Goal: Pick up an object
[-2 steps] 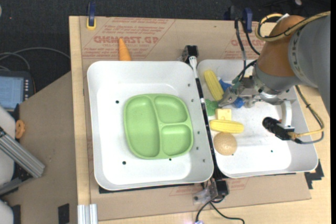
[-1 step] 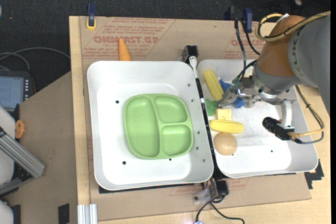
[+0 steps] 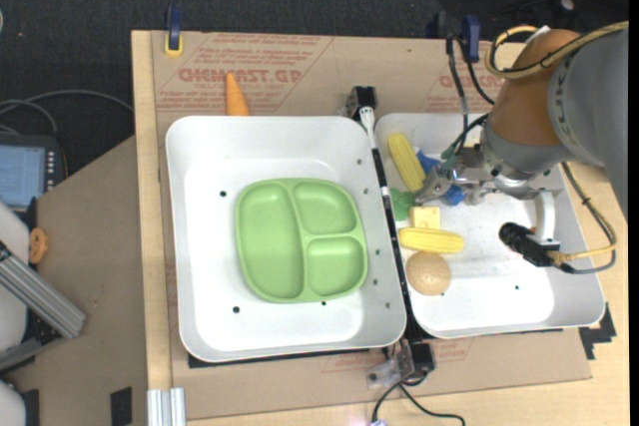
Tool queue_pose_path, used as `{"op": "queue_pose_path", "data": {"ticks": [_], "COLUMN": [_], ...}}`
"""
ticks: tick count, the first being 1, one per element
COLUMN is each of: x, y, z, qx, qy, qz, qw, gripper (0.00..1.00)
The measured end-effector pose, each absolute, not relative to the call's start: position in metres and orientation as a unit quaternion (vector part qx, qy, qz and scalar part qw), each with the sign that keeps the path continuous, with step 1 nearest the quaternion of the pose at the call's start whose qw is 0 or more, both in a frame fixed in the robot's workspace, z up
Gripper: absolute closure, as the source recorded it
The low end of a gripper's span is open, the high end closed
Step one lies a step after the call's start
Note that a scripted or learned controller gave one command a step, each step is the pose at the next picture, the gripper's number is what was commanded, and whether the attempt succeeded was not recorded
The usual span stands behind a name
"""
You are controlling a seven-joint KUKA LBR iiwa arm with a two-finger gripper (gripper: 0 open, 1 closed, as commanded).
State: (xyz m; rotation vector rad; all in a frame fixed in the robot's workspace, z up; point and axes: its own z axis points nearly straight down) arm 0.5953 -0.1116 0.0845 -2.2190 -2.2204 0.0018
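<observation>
On the bench before you, two shallow white bins sit side by side upon a cardboard sheet [image 3: 300, 55]. Your left white bin [image 3: 200, 214] holds a pale green plastic plate with three compartments [image 3: 300, 239], lying flat near the bin's middle, its compartments bare.

Your right white bin [image 3: 519, 304] carries the loose objects, all gathered along its left side. You see a yellow corn cob [image 3: 404, 162] lying lengthwise near the top left corner, a small yellow square block [image 3: 426, 217] below it, and a second yellow corn-like piece [image 3: 430, 239] lying crosswise just under the block. A round tan ball-shaped object [image 3: 429, 272] touches that piece from below. A green scrap [image 3: 400, 206] shows against the bin's left wall, and something blue [image 3: 431, 164] sits beside the upper cob, too hidden to name.

Your grey arm with its orange band reaches in from the right, and its gripper [image 3: 444, 185] hangs low over the cluster, near the block and the blue thing. You cannot tell how it is set.

Red print on the cardboard reads in part "CHEMPAST", though its letters are faint and you may read them otherwise. An orange carrot-shaped piece [image 3: 236, 97] rests on the cardboard above the left bin.
</observation>
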Motion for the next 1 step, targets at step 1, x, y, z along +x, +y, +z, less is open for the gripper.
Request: {"op": "queue_pose_path", "data": {"ticks": [1], "x": [0.5953], "y": [-0.1116], "z": [0.0845], "qx": [-0.707], "qy": [-0.707], "qz": [0.0006], "qw": [0.001], "gripper": [0.00]}}
